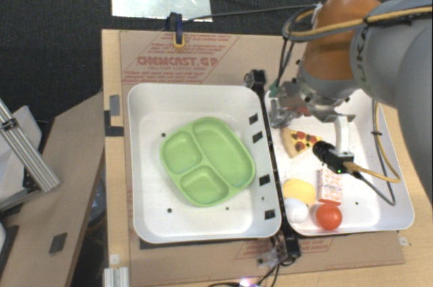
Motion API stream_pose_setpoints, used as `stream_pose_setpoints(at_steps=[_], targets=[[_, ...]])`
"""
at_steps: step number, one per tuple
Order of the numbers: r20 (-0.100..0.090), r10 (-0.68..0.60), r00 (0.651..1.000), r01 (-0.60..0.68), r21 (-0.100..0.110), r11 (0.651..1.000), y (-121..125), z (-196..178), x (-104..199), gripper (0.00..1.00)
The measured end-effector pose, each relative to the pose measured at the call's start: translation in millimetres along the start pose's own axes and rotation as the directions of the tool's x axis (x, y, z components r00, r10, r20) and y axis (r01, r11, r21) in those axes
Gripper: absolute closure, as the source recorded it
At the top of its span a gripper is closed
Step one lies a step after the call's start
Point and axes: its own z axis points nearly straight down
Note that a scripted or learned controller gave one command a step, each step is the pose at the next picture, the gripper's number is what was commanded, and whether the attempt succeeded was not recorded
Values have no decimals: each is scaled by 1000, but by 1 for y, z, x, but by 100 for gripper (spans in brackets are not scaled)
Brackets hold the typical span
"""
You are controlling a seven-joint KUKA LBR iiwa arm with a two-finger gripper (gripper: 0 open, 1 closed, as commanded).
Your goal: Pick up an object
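Note:
My gripper hangs over the far left corner of the right bin, close to the divider between the bins. Just below it and to the right lies a toy pizza slice. Toward the near side of that bin sit a yellow lemon, a white egg, a red tomato and a small red-and-white carton. Nothing visible hangs from the gripper.
The left bin holds a green divided plate. The grey arm with its orange band covers the far part of the right bin. Black clips line the wall between the bins.

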Motion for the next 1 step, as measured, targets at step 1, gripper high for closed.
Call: stream_pose_setpoints(at_steps=[1], targets=[[-1, 0, 1000, 0, 1, 1000, -2, 6, 54, 100]])
